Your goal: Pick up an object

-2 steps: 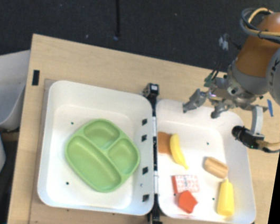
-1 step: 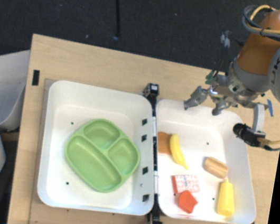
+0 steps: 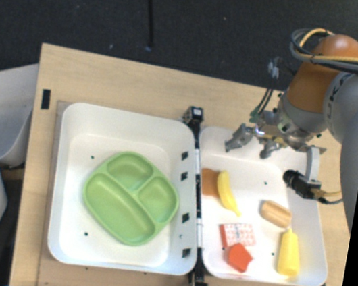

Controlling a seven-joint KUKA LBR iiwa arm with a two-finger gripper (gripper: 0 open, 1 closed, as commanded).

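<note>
**Open claw above the toy food bin**

Nearest the camera, a small orange plastic block (image 3: 239, 258) lies in the right white bin (image 3: 306, 278). Beside this block: a red-white box (image 3: 237, 235), a smooth yellow corn cob (image 3: 288, 253), a tan bread roll (image 3: 275, 213), and a curved yellow banana (image 3: 227, 191). Far from the block, the metal two-finger claw (image 3: 252, 144) hangs with fingers spread, gripping nothing. The ridged green divided plate (image 3: 131, 197) lies in the left white bin (image 3: 60, 234).

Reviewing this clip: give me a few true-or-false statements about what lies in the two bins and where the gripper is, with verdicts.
1. The green divided plate lies in the left bin. True.
2. The banana lies on the plate. False: it lies in the right bin.
3. The gripper is open above the right bin's far end, holding nothing. True.
4. The red block touches the gripper. False: it lies near the bin's front edge, well apart.
</note>
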